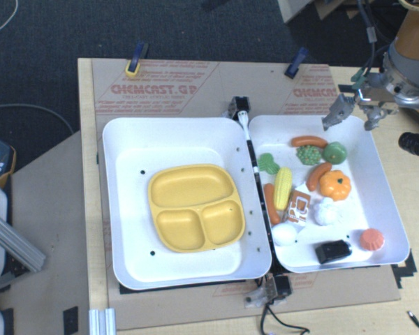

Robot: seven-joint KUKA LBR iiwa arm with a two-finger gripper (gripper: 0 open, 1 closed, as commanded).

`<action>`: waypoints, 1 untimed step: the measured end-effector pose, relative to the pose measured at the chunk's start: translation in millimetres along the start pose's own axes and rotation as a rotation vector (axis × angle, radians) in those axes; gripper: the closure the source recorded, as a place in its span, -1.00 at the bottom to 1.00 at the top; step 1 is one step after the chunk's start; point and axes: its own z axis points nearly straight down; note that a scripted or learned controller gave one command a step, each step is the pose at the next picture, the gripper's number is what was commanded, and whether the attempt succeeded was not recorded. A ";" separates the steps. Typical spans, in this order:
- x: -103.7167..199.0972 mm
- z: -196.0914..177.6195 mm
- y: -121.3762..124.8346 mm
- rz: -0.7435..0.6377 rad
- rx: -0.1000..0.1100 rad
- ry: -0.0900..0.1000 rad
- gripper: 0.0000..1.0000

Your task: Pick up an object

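My gripper (pixel 354 117) hangs over the far edge of the right bin (pixel 387 187), open, with nothing between its fingers. Below it in that bin lie toy foods: a sausage (pixel 308 142), broccoli (pixel 308 155), a green round fruit (pixel 334 152), an orange pumpkin (pixel 335 185), a corn cob (pixel 283 188), a carrot (pixel 269 204), a green leafy piece (pixel 268 164), a small packet (pixel 298 207), two white pieces (pixel 327 213), a black block (pixel 332 251) and a pink ball (pixel 371 239).
The left bin (pixel 119 187) holds a yellow divided plate (pixel 195 206). Clamps (pixel 135 59) grip the far edge of the bench board. A black hinge piece (pixel 239 106) sits between the bins at the back.
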 end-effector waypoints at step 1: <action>0.1 -7.6 1.8 -0.002 -0.013 -0.002 -1.00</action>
